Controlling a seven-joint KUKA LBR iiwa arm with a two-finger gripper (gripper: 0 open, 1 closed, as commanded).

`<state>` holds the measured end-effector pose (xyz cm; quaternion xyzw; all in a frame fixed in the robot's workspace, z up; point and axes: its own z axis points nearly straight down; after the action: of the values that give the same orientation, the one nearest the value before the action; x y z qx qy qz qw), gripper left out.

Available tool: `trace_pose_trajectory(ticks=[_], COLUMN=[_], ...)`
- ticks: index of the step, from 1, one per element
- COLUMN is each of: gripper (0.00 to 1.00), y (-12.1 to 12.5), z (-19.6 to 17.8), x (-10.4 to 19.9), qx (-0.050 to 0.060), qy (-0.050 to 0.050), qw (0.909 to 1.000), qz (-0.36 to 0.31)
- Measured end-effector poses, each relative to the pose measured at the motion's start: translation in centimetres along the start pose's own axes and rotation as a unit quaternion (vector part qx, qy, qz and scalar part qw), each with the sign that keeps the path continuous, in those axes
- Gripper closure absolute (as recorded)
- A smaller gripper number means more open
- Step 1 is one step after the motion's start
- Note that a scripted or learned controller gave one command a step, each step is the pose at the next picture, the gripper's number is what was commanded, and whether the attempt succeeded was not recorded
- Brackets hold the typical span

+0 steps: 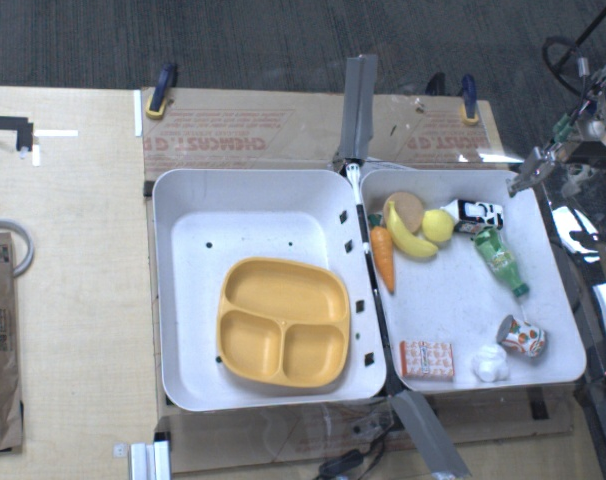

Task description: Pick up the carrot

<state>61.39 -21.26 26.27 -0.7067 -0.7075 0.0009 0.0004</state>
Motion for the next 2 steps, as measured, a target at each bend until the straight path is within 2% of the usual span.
trace_pose_trajectory(ticks=[1, 2], gripper=[0.0, 0.0], y=[-8.0, -13.5], z=[14.5, 0.5], x=[-0.5, -0.7], qx=[0.003, -0.002], qy=[0.004, -0.001], qw=[0.9999, 0.9697], qz=[0.009, -0.244])
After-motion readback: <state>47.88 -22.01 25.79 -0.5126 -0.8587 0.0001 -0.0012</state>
